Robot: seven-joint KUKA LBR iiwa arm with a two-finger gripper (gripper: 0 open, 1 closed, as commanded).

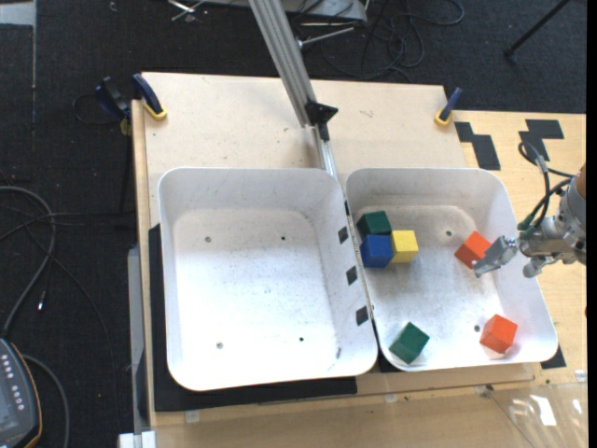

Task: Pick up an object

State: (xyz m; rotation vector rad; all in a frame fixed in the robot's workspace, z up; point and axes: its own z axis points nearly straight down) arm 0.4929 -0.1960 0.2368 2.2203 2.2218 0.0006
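The right bin [485,187] holds several small cubes. A dark green cube [375,222], a blue cube [377,250] and a yellow cube [405,245] cluster near its left wall. A red-orange cube [473,248] lies toward the right wall, an orange cube [499,333] sits in the near right corner, and a green cube [409,342] rests by the front wall. My gripper [513,264] hangs over the bin's right rim, just right of the red-orange cube. Its fingers [491,260] are spread open with nothing between them.
The left bin [177,250] stands beside the right one, sharing a middle wall with black tabs [353,273]. A slanted metal pole [284,49] rises from the bench behind the bins. Clamps mark the bench's far corners.
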